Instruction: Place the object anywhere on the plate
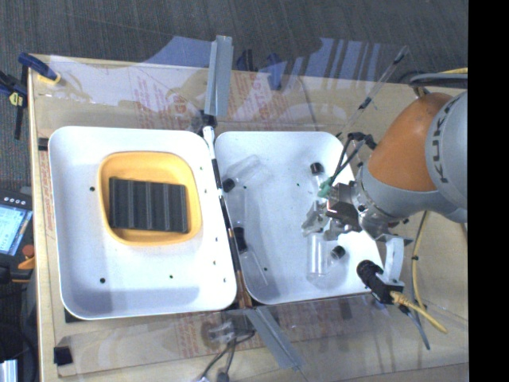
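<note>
You are looking at the yellow plate [147,164], which sits in the left bin [79,277] with a dark ribbed block [149,205] covering most of its middle, so only the plate's rim is bare.

Well to the right of the plate, across the wall between the bins, the gripper [320,217] hangs low over the right bin [270,277]. Its tip is a tangle of metal and glare against the white floor. You cannot tell whether the tool is clenched or released, and nothing can be made out in its grasp.

The likely task thing is a clear tube-like object [317,259]. It lies on the right bin's floor, far right of the plate and nearer the camera than the gripper, just beside the tip. Being see-through, its outline is faint, and whether it touches the gripper is unclear.

A second clear piece [248,168] lies closer to the plate, just past the dividing wall, and is equally hard to read.

The arm [406,157], furthest from the plate, is cut off by the frame. Its orange band hides the bin's right rim. Left of the plate, a small screen [12,228] is clipped at the edge.
</note>
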`<state>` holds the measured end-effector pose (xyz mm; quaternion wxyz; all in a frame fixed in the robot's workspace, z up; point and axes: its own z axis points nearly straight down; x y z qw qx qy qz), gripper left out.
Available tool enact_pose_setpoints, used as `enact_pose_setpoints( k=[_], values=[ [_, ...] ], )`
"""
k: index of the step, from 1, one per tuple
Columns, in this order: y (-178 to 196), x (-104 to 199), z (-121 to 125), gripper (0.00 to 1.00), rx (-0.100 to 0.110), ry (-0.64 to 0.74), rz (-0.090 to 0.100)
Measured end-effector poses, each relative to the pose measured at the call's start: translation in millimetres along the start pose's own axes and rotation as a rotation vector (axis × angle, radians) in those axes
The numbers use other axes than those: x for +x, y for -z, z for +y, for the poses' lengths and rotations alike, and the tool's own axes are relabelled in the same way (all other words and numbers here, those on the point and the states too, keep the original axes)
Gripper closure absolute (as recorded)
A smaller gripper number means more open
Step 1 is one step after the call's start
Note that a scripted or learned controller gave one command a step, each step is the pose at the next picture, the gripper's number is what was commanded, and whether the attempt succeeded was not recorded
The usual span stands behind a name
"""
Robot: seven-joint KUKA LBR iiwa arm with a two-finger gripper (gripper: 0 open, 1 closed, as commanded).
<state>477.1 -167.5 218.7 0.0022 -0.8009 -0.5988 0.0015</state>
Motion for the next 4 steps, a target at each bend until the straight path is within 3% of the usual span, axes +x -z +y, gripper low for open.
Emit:
enact_pose_setpoints(
  k=[1,2,3,4],
  values=[
    [-18,38,-12,1.00,0.000,0.288,0.001],
    [10,98,24,1.00,-0.003,0.499,-0.002],
    [0,153,57,1.00,-0.004,0.695,-0.002],
    [0,153,57,0.00,-0.004,0.695,-0.003]
  ],
)
